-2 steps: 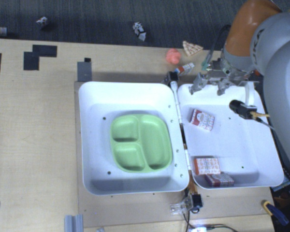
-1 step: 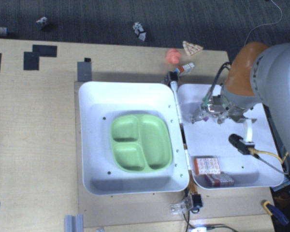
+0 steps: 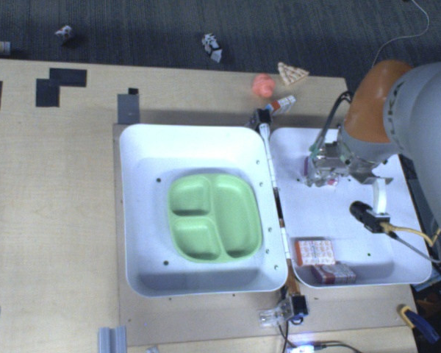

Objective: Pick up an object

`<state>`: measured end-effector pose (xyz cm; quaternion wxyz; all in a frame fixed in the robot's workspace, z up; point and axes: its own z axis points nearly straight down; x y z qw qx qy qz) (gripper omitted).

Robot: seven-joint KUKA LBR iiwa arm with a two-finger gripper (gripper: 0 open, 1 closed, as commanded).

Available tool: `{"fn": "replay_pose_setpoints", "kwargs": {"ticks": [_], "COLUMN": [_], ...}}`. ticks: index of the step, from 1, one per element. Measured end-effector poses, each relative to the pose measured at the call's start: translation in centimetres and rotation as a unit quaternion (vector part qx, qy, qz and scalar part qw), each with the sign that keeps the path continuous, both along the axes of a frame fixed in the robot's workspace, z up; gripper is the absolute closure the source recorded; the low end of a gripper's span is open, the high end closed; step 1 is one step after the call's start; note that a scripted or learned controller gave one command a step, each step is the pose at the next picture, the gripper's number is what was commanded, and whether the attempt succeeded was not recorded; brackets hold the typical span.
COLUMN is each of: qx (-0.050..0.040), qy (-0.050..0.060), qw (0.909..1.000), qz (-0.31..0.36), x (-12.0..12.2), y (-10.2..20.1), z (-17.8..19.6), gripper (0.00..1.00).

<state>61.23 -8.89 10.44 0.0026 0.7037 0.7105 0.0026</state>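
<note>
Box (image 3: 314,251) in rt bin (image 3: 404,271), tan bench (image 3: 51,219), dark carpet (image 3: 147,13) behind.

Illumination even and bright, from overhead. White bins (image 3: 206,142) near overexposure, shadows soft along their inner walls. Resolution low; small items grainy. Arm (image 3: 419,101) slightly blurred.
</note>
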Motion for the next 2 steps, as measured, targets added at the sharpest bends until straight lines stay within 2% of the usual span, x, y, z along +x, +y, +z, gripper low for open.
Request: {"fn": "replay_pose_setpoints", "kwargs": {"ticks": [1, 2], "qx": [0.0002, 0.0015], "qy": [0.0, 0.001], "qw": [1.0, 1.0], "qz": [-0.002, -0.001], "x": [5.3, 5.7], "y": [2.6, 11.5], "z": [8.2, 10.0], "gripper": [1.0, 1.0]}}
